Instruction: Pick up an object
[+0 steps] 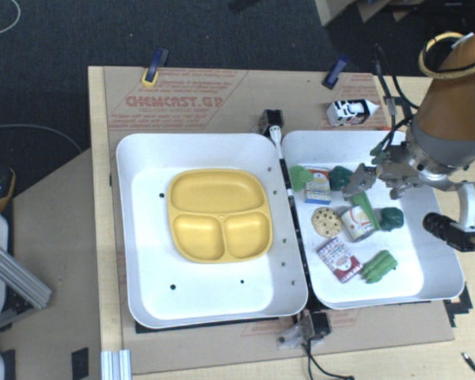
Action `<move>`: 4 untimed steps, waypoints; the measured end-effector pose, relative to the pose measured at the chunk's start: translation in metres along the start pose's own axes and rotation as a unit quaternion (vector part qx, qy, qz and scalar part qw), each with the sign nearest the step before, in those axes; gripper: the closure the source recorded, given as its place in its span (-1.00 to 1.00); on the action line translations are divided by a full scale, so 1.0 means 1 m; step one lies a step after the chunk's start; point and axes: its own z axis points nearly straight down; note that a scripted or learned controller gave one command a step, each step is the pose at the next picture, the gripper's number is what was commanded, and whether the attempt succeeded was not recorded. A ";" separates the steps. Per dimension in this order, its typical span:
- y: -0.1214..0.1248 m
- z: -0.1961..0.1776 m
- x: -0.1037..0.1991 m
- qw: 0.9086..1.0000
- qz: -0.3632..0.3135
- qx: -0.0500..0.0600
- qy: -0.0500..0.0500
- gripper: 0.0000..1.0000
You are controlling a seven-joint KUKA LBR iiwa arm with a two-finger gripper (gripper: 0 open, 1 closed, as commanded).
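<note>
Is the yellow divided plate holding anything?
Empty: all three compartments of the yellow plate in the left bin show bare yellow.

A yellow divided tray (219, 214) sits in the white left bin (134, 236); the right bin (439, 271) holds green pieces, a tan speckled cookie (326, 222), a red packet (339, 259).

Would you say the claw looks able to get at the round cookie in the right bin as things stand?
Probably yes: the cookie lies flat with nothing on top, and the claw hovers just beside it, up and to the right.

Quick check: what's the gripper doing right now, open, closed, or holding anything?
Gripper: over the right bin, above the small can; open or closed cannot be told, and nothing is seen held.
</note>
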 end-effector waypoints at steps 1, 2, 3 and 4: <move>0.003 -0.008 0.000 1.000 -0.001 -0.007 -0.001 -1.00; 0.010 0.046 0.008 1.000 -0.002 -0.003 0.000 -1.00; 0.014 0.109 0.010 1.000 -0.001 -0.003 0.000 -1.00; 0.016 0.119 0.010 1.000 -0.001 -0.007 0.000 -1.00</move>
